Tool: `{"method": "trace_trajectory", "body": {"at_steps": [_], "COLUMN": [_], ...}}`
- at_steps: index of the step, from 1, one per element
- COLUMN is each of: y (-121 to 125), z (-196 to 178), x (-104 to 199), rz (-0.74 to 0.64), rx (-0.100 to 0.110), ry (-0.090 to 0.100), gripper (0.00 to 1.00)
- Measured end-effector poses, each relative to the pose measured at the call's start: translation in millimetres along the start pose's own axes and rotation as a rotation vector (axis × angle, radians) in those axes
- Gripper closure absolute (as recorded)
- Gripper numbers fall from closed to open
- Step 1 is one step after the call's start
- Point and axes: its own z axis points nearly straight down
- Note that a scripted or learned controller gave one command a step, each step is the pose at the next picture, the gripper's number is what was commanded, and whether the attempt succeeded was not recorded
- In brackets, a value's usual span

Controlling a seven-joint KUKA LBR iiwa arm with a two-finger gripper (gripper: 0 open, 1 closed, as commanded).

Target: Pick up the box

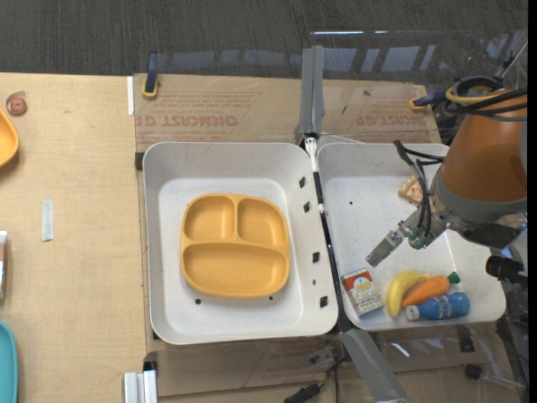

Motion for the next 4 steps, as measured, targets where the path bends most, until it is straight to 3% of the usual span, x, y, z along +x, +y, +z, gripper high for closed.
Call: {"method": "trace_trajectory", "body": {"at_steps": [1, 2, 4], "y": [15, -34, -26], "z": [1, 95, 95], "x": [32, -22, -11], "rz": [0.104, 0.208, 0.31], "rx": [0.001, -0.007, -0.008], "ry": [0.0, -0.005, -0.003], "gripper": [0.0, 0.0, 0.0]}}
